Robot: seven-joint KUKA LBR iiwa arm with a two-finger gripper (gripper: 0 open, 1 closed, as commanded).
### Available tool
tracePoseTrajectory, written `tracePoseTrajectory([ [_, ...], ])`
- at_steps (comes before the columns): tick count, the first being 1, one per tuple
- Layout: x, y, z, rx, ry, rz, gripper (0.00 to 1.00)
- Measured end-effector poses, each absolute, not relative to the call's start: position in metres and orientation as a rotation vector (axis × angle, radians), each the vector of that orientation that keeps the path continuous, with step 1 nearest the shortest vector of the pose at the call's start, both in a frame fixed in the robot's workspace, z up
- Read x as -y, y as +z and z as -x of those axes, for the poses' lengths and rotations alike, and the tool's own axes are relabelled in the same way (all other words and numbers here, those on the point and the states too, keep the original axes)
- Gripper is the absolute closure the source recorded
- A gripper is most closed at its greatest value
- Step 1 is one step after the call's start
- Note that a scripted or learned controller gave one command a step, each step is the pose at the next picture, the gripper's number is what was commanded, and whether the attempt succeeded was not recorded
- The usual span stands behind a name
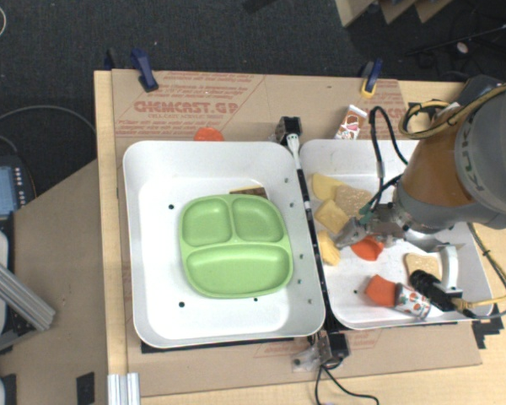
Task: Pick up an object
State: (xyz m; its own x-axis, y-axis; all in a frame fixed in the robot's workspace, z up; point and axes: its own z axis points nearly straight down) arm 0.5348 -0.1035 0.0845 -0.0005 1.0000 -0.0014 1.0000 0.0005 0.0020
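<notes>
Green plastic stands out in the left bin (143, 184), where a three-compartment tray (234, 245) lies flat near the middle, with a thin brown piece (248, 191) showing just past its far edge. Beside it, the right bin (346, 315) holds a loose scatter of things: several pale yellow, cheese-like wedges (331, 201) clustered along its left side, a small red piece (368, 248) near the middle, a bottle with an orange cap (396, 296) lying on its side toward the near edge, and a pale slice of toast-like food (423, 264) to the right. The grey arm with its orange band (443, 175) reaches in from the right and bends down over the right bin, its jaws (354, 233) low among the yellow wedges and just beside the red piece. Whether the jaws are open or closed, or have anything between them, cannot be told from this angle, since the tips are lost against the clutter. Both bins sit side by side on a brown cardboard sheet covering the bench (118, 310), with blue clamps (142, 68) at the far edge and a small printed carton (351, 123) lying on the cardboard just beyond the right bin.
</notes>
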Motion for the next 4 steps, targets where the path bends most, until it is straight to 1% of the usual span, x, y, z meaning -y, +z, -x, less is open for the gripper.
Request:
tracePoseTrajectory([
  [1,0.093,0.085,-0.532,-2.219,-0.002,-2.219,0.0],
  [2,0.096,0.085,-0.53,-2.222,-0.001,-2.222,0.0],
  [3,0.096,0.095,-0.53,-2.221,0.0,-2.22,1.0],
  [4,0.096,0.094,-0.53,-2.221,-0.001,-2.221,0.0],
])
